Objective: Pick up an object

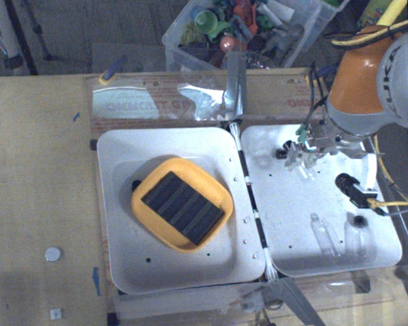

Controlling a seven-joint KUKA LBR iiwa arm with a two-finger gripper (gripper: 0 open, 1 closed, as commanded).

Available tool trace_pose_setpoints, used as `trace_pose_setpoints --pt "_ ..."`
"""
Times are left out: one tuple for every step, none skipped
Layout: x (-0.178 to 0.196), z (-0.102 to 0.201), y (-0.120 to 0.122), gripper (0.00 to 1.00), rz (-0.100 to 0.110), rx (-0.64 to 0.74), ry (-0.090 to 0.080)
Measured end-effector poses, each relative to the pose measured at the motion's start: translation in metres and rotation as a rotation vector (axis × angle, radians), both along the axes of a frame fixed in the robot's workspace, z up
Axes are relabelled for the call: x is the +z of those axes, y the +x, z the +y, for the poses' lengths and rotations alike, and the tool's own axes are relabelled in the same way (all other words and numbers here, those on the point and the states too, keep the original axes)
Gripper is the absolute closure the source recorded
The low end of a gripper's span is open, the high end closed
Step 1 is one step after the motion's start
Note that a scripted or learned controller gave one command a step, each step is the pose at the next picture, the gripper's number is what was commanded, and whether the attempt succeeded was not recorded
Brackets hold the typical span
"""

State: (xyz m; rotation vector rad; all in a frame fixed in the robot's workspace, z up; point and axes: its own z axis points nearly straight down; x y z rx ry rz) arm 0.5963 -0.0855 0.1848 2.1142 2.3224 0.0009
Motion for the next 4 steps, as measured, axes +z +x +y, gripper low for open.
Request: trace_pose_setpoints --pt "0.051 -0.014 0.071 1.0 -0.001 -0.083 -0.001" --pt "0.048 -0.015 0.071 1.0 -0.001 -0.446 -0.001" --pt "0.058 -0.013 0.072 1.0 -0.004 -0.442 -0.004" --pt "0.061 -0.022 0.025 1.0 0.007 -1.082 -0.001"
